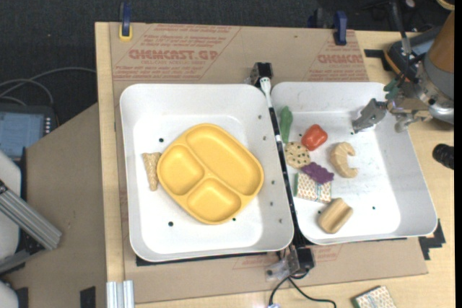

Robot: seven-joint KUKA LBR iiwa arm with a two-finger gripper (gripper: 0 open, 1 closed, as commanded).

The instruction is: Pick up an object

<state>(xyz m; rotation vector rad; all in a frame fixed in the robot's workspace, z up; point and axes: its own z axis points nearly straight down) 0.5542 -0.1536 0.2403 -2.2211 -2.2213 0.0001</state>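
Objects clustered left-centre in right bin [404, 223]: red piece [314, 136], cookie [297, 154], croissant [344, 159], purple piece [316, 172]; hand [375, 114] hovering near upper right, holding nothing, finger spread not discernible; risk: crowded neighbours nudged aside, causing glancing, failed grasp.

The grey arm [442, 76] is cut off by the right edge, so mostly its wrist part is visible, and its gripper [377, 117] is too small and blurred to read. The patterned square piece [312, 190] lies partly under the purple leafy toy [316, 172]. The tan waffle-like strip [151, 170] is tucked a little under the rim of the yellow three-compartment plastic tray [209, 171]. A small patterned packet [372, 298] on the bench [447, 256] is cut by the bottom edge.
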